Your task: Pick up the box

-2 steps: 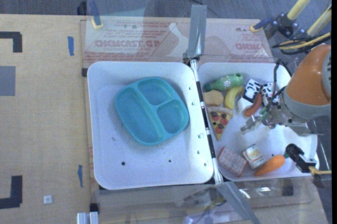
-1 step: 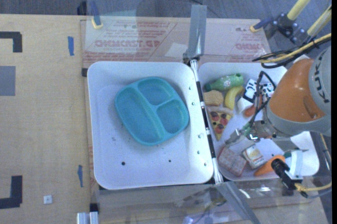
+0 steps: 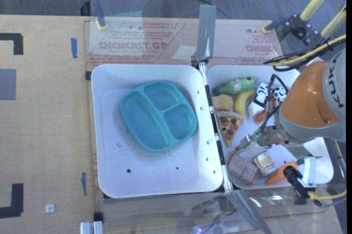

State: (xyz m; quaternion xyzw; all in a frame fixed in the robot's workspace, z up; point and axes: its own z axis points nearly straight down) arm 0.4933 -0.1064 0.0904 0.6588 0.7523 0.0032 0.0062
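Your gripper (image 3: 261,138) hangs low over the right bin (image 3: 324,146) under the arm's orange band, and how far it is parted you cannot tell from this slanted view; nothing is visibly held in it. Just below it lies the box (image 3: 264,161), a small, squat carton with a pale top and yellowish print, resting tilted near the bin's front wall. Judge it light and fairly stiff, probably cardboard or thin plastic, with smooth faces that may slip; take it across its two shorter opposite sides, squarely. A brownish block (image 3: 242,168) sits just beside it on one side and an orange carrot-like toy (image 3: 279,173) on the other, so the approach is cramped. The blue divided plate (image 3: 159,115) lies well apart in the left bin (image 3: 110,134).
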